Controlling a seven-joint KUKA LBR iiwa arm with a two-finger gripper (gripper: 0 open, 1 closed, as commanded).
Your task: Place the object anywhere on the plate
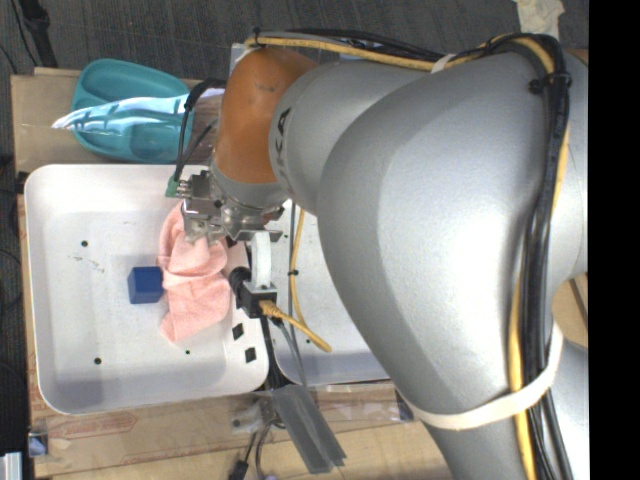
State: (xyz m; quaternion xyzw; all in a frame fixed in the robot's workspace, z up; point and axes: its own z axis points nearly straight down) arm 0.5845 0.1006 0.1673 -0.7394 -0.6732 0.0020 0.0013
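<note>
Bench with two shallow white bins side by side; we see the left bin most fully. The gripper sits low over that bin's right part, at the top edge of a pink cloth; we cannot tell its state, as the wrist hides it. The cloth lies crumpled on the bin floor. A blue block rests just left of the cloth, touching or nearly so. A teal plate sits beyond the bin's far edge, tilted.
</note>
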